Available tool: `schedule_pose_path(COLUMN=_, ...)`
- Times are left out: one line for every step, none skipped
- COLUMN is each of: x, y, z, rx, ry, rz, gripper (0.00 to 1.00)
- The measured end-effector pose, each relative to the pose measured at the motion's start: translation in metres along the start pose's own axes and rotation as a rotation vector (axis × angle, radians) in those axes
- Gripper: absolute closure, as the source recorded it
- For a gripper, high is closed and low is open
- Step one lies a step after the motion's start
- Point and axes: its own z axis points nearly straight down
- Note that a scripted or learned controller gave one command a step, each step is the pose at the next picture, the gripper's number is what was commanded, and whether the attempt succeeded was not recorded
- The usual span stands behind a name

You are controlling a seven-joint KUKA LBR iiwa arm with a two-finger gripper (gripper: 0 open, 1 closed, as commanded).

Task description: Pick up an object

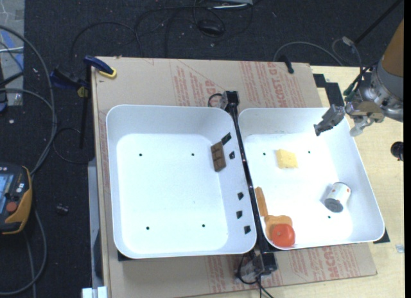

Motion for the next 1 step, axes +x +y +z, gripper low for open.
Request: schedule_pose_path(x=0.0003, y=0.0011, z=-0.0039, rx=-0.007, ry=-0.001, rz=-0.001, gripper=0.00)
